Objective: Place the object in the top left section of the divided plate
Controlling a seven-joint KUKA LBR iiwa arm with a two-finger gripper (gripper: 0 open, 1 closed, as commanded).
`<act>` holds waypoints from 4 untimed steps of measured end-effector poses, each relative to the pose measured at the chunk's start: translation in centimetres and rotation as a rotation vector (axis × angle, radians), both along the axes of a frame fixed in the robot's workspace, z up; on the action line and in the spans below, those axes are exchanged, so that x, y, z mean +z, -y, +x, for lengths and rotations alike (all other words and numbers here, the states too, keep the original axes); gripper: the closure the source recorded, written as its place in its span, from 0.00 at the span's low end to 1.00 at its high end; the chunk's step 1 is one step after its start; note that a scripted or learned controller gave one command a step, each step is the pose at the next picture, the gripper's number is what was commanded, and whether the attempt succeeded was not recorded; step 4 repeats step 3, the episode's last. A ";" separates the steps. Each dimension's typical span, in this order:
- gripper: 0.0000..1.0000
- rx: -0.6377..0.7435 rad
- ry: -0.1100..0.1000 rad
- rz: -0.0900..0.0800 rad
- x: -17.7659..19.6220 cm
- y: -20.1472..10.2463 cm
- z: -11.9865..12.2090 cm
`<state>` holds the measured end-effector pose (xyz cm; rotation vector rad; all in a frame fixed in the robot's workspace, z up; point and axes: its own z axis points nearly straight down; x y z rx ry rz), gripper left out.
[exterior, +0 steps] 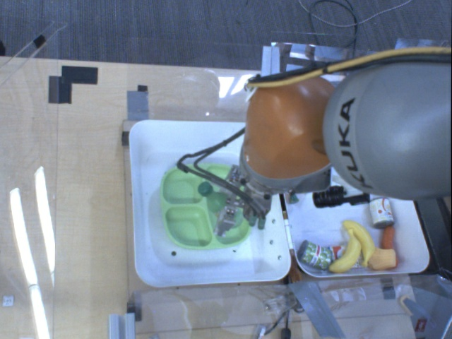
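Observation:
A light green divided plate (185, 214) lies in the left white bin (148, 189). A small dark green round object (205, 188) rests on the plate beside the ridge at the right edge of its top left section. My gripper (239, 216) hangs low over the plate's right section, just right of and below that object. The wrist and the orange band (282, 129) hide the far right of the plate. Nothing can be made out held in the gripper.
The right bin (417, 260) holds a yellow banana (357, 246), a can lying on its side (316, 254), an orange-yellow piece (382, 260), a carrot-like item (387, 237) and a small bottle (381, 210). A black cable (205, 154) loops above the plate.

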<state>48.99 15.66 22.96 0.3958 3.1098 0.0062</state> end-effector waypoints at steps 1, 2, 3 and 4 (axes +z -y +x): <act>1.00 0.304 0.001 0.000 -1.5 -4.6 -0.2; 1.00 0.751 0.008 -0.002 -1.1 -7.9 4.4; 1.00 0.907 0.003 -0.004 -7.1 -7.2 5.2; 1.00 0.907 0.003 -0.004 -7.1 -7.2 5.2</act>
